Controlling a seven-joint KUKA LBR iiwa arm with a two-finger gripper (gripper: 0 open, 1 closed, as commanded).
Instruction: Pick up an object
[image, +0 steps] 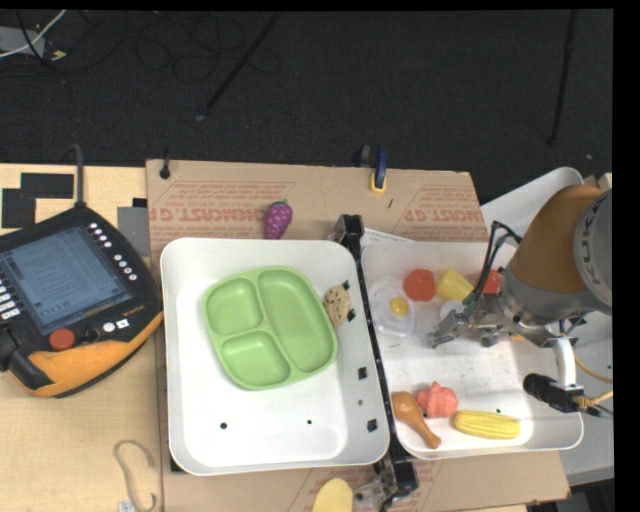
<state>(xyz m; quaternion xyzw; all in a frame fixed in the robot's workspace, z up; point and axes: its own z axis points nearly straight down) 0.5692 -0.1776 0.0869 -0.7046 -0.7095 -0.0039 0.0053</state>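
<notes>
- Cardboard sheeting (300, 200), brown with red print, covers the counter under my two white bins; a blue-and-yellow clamp (378, 170) sits at its far edge.
- Beyond the cardboard the room floor is dark carpet (300, 80) with black cables trailing across it.
- My left bin (200, 420) carries a green divided plate (270, 327), lying flat near the middle, and a speckled cookie-like piece (338, 303) just beside the plate's right rim.
- My right bin (480, 385) carries the loose objects: a red block (420, 285) and a yellow block (453, 285) side by side near the far wall, a small yellow piece in a clear cup (398, 309) in front of them, and along the near wall a tan drumstick-shaped toy (414, 416), a pink toy (438, 400) touching it, and a yellow corn cob (487, 425).
- My gripper (458, 330) reaches in from the right and hangs over the middle of the right bin, between the blocks and the near-wall toys; I cannot tell how it is set, and nothing shows in its grasp.
- A purple grape-like toy (278, 218) lies on the cardboard behind the left bin, and a yellow rounded object (333, 495) lies at the near edge, outside both bins.
- On the bare wood to the left rests a teach pendant (65, 290) with a lit screen and an orange underside.
</notes>
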